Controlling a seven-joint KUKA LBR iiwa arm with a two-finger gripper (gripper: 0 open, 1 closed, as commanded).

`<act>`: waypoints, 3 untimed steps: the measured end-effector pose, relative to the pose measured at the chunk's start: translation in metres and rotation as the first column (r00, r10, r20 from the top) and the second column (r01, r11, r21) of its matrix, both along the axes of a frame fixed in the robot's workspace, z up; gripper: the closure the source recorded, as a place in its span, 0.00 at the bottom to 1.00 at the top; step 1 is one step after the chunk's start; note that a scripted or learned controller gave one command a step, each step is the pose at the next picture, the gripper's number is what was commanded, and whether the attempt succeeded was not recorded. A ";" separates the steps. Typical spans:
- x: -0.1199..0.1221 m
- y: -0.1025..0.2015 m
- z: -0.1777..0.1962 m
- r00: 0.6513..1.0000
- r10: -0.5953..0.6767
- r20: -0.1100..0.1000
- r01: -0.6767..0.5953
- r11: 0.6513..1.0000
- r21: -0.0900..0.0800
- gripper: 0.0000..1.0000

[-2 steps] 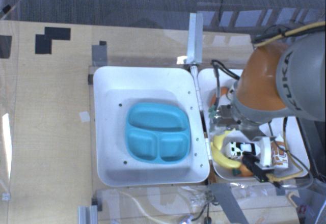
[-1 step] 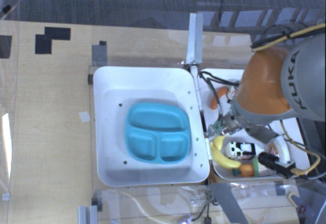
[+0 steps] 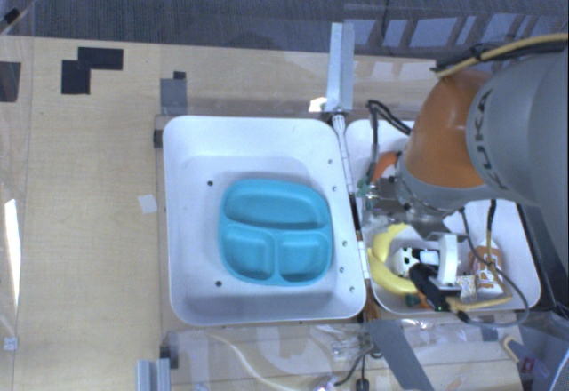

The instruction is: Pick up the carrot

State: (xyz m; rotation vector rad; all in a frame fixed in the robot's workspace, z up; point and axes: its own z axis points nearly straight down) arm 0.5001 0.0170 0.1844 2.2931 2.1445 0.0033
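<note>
Orange shows just beside the arm's wrist band: a sliver of the carrot [image 3: 384,164], lying in the right bin [image 3: 532,267], mostly hidden under the arm. The gripper [image 3: 428,272] hangs low over that bin, seemingly reaching for something; I cannot tell its state. A banana [image 3: 388,258] lies beside it. Left of the arm, the left bin [image 3: 191,203] holds a blue divided plate [image 3: 276,231]

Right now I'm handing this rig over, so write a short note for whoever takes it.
Gripper: low in the right bin, over the banana; nothing seen held.
Carrot: an orange bit shows at the back of the right bin, mostly hidden by the arm.
Blue tray: in the left bin.
Done: nothing.
Left: grasp the carrot and lift it.
</note>
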 end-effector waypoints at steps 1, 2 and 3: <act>-0.012 -0.059 0.111 0.995 0.097 0.004 -0.097 0.995 -0.002 1.00; -0.012 -0.074 0.099 0.944 0.330 0.002 -0.330 0.944 -0.003 1.00; -0.012 -0.107 0.004 0.834 0.552 0.000 -0.552 0.834 -0.002 1.00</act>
